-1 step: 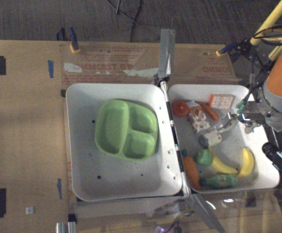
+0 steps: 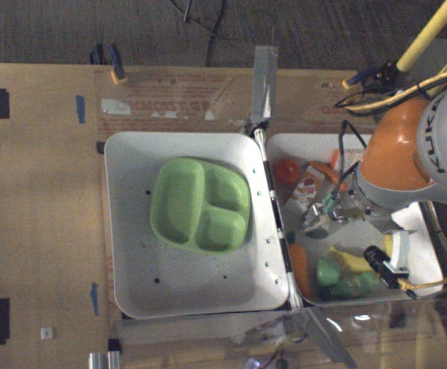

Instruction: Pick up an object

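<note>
End effector low in right bin, finger state unclear; wrist hides toys beneath; green plate left.

The green divided plate is looking like smooth, matt plastic, and the left bin under it is showing a white, faintly glossy plastic surface. The bench is appearing as bare, matt wood or board, while the arm's orange band is gleaming like glossy painted metal.
</note>
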Robot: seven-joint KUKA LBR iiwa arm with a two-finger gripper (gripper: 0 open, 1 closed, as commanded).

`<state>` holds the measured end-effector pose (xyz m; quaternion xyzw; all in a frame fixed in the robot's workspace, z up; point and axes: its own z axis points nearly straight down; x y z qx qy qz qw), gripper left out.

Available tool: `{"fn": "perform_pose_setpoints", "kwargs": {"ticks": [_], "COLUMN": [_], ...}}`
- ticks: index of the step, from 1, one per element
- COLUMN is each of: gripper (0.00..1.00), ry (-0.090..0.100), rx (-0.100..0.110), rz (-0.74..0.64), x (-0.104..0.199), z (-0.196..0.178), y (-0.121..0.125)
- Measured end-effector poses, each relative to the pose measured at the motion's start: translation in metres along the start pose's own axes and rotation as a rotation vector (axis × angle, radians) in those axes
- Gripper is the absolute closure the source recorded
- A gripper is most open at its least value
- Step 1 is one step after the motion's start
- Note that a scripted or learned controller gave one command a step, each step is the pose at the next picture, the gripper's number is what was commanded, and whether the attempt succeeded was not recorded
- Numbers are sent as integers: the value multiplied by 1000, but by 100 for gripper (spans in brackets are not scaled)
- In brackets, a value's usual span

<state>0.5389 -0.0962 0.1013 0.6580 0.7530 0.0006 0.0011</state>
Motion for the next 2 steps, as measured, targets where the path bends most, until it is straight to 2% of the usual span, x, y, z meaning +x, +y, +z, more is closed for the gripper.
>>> {"fn": "perform_pose_setpoints", "kwargs": {"ticks": [1,2], "gripper": [100,100], "ry": [-1,0], "rx": [-2,0], "rz": [3,3], "x": [-1,26], "z": [-10,-113], "y": [0,47]}}
